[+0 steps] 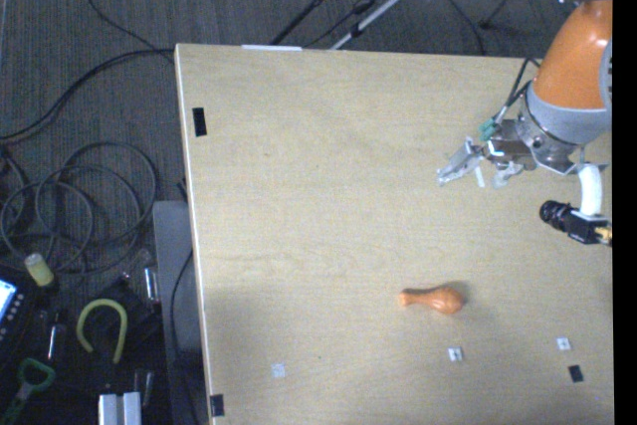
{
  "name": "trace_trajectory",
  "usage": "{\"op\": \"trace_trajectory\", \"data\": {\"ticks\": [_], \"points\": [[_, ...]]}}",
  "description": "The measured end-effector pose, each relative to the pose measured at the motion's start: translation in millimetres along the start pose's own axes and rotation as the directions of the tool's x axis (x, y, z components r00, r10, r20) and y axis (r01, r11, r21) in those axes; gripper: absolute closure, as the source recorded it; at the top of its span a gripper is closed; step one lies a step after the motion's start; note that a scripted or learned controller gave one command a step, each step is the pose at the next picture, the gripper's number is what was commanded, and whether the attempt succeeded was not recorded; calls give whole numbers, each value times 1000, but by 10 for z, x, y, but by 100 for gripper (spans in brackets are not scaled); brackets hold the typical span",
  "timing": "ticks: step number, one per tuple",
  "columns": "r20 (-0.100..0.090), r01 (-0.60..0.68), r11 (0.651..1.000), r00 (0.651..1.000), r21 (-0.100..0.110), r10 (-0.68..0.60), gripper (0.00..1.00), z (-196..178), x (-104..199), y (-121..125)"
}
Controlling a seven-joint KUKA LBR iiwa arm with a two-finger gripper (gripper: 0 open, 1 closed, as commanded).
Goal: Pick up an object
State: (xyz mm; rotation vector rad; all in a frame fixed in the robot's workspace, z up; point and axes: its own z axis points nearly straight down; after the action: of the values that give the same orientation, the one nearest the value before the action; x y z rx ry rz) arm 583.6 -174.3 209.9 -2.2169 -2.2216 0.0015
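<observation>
An orange, pear-shaped object [434, 300] lies on its side on the tan bench top [318, 174], toward the front right, with its thin neck pointing left. My gripper [464, 173] hovers at the right side of the bench, well behind the orange object and slightly to its right. Its pale fingers [450, 171] point left, stand apart, and have nothing between them. The grey wrist with the orange band [582, 55] rises behind it at the right edge.
Small dark and pale markers [455, 353] dot the bench's front right, and a black marker [199, 121] sits near its left edge. Cables, a yellow hook [100, 323] and tools lie on the floor to the left. Stand legs cross the floor behind the bench.
</observation>
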Motion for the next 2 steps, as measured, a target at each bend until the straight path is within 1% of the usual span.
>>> {"op": "trace_trajectory", "data": {"ticks": [1,2], "points": [[5,274,962,962,-1,-274,0,763,-318,410],[6,327,945,945,0,-327,0,1258,-310,850]]}}
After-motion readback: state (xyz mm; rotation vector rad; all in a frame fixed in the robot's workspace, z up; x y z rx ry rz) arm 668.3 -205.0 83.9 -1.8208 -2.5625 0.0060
